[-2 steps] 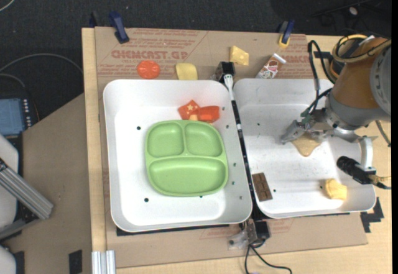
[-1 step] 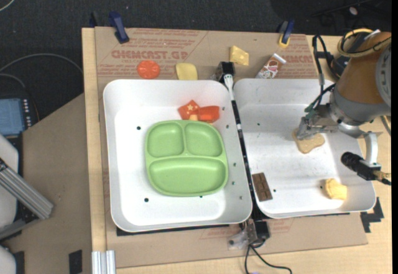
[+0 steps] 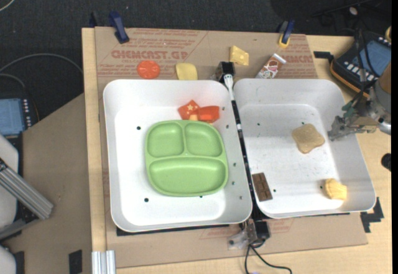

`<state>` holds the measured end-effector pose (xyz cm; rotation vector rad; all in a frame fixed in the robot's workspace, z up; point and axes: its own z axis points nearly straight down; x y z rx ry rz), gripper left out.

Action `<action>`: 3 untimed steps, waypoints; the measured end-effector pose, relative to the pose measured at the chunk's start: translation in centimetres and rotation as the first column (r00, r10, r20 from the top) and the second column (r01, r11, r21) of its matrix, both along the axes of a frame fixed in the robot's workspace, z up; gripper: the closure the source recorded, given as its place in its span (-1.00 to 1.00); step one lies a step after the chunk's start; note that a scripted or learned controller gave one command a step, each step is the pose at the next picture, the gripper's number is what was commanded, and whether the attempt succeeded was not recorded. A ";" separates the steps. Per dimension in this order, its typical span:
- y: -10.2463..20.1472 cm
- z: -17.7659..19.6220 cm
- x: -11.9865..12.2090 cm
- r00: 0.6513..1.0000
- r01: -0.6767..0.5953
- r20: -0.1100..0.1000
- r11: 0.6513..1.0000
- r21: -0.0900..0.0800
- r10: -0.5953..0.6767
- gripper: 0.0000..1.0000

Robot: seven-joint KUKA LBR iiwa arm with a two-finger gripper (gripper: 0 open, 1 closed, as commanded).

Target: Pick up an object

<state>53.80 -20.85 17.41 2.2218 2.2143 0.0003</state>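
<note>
Where the right white bin [image 3: 292, 94] meets its right wall, the grey gripper [image 3: 346, 126] hovers, grip state not discernible. Inside: tan bread-shaped piece [image 3: 308, 139] near the gripper, yellow chunk [image 3: 336, 189], brown bar [image 3: 262, 186]. Left white bin [image 3: 124, 111]: green divided plastic plate [image 3: 185, 159], orange-red pieces [image 3: 199, 111].

One fixed camera looks down at a slant from above the desk [image 3: 186, 49], both bins [image 3: 124, 161] left of the end effector [image 3: 341, 127].

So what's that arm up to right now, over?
Gripper low at right bin edge, nothing seen in it. Tan bread-like piece beside it, untouched. Yellow piece in near corner. Nothing between.
</note>
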 end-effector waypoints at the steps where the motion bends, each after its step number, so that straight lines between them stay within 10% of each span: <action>1: 5.1 1.7 0.8 1.000 -0.008 0.001 1.000 0.002 0.008 1.00; 2: 4.9 1.5 0.8 1.000 -0.004 -0.001 1.000 0.002 0.004 -1.00; 3: 0.0 -1.1 5.0 1.000 -0.003 0.002 1.000 -0.001 0.003 -1.00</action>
